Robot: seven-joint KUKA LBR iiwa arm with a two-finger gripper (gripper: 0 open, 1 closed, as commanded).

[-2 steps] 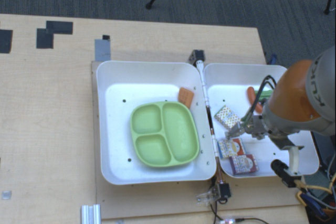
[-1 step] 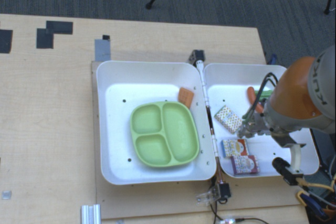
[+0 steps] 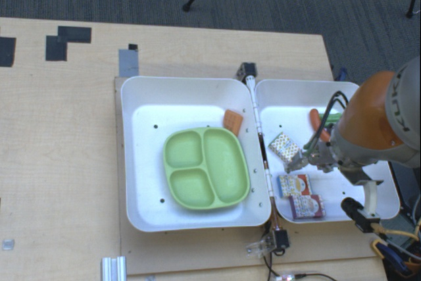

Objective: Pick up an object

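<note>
Grey metal gripper [image 3: 300, 162] of yours sits just beside the small spotted paper packet [image 3: 283, 146], on its right; you cannot tell how wide it is open.

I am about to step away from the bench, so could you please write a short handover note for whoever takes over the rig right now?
Gripper: low in the right bin, between the patterned packet and the upper small box; nothing visibly held.
Right bin also holds the lower small box and an orange-red item partly hidden by the arm.
Left bin: green divided plate and orange block by its far right corner.
Done: arm is among the objects.
Left: grasp one object and lift it; the packet or upper box look nearest.
</note>
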